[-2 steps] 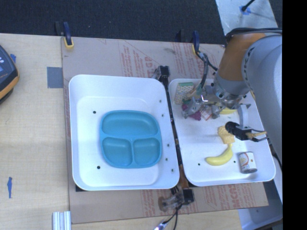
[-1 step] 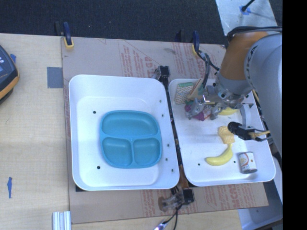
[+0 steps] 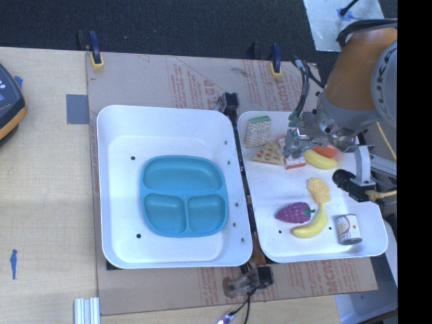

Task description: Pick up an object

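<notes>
the small can (image 3: 348,229) lies nearest the camera, at the near right corner of the right bin (image 3: 270,248), well below the jaws (image 3: 295,144) and a little to their right. the banana (image 3: 311,225) and the purple grape bunch (image 3: 294,212) lie just left of the can, with the corn cob (image 3: 318,190) between them and the jaws. the jaws hang low over the far part of the right bin; whether they are spread or pressed together i cannot tell. a red and white piece (image 3: 295,161) lies right under them. the toast wedge (image 3: 268,154) lies just to their left, the patterned box (image 3: 257,130) beyond it, the yellow and orange piece (image 3: 321,157) just to their right. far left, the left bin (image 3: 115,181) holds a blue divided plate (image 3: 183,195). both bins sit on the table (image 3: 40,201).
</notes>
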`<state>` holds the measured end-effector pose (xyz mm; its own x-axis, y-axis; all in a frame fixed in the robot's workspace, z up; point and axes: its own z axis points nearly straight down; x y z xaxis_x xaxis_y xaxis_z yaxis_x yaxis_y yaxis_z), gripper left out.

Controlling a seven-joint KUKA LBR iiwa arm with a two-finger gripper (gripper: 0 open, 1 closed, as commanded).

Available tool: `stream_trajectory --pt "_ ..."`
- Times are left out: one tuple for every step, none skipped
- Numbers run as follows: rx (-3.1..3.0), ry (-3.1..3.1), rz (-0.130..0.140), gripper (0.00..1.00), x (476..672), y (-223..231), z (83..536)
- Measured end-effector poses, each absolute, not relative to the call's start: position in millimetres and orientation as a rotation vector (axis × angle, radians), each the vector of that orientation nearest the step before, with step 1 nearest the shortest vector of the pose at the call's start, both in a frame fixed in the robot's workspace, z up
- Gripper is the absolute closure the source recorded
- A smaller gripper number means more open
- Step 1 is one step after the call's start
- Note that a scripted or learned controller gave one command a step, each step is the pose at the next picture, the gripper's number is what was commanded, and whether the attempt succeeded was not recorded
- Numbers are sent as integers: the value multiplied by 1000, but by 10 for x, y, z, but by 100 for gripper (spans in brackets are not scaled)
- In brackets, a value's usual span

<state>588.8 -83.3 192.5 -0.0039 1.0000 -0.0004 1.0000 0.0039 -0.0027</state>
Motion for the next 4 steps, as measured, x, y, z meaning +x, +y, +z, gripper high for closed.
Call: stream_trajectory --pt "-2216 -2224 5 0 5885 -833 1920" --pt "-2215 -2224 6 0 5719 -1176 910" --pt "-2216 -2224 2 0 6338 -1020 920" --pt "-2209 -2225 8 100 6328 -1027 1016"
